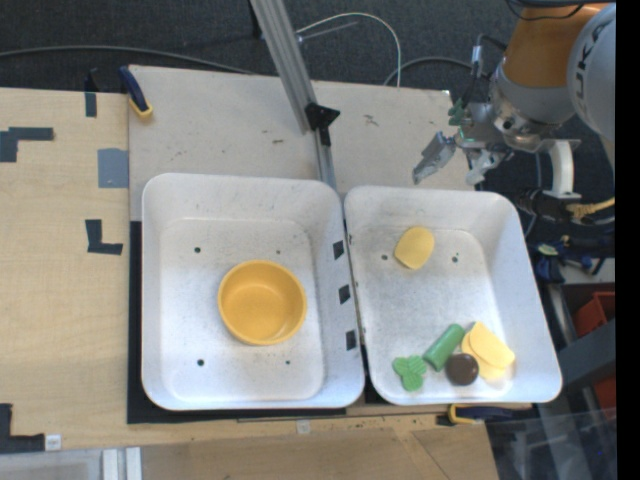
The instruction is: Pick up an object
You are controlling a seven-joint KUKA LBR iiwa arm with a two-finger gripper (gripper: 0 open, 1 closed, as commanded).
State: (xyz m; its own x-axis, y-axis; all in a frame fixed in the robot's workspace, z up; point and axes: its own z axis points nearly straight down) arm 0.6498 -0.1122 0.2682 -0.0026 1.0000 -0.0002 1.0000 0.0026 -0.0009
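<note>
Hovering over the right bin's (520, 228) far corner, we have yet to reach for anything.

Our gripper (455, 158) hangs with jaws apart, holding nothing. We judge the pale yellow, rounded piece (414, 247) easiest: it lies alone near the bin's back, calling for a descent towards it.

My arm (560, 38) reaches in from the upper right, its orange band above the grey wrist. Below and left of the wrist hangs my pincer (440, 163), tilted leftward, with nothing between its fingers.
</note>
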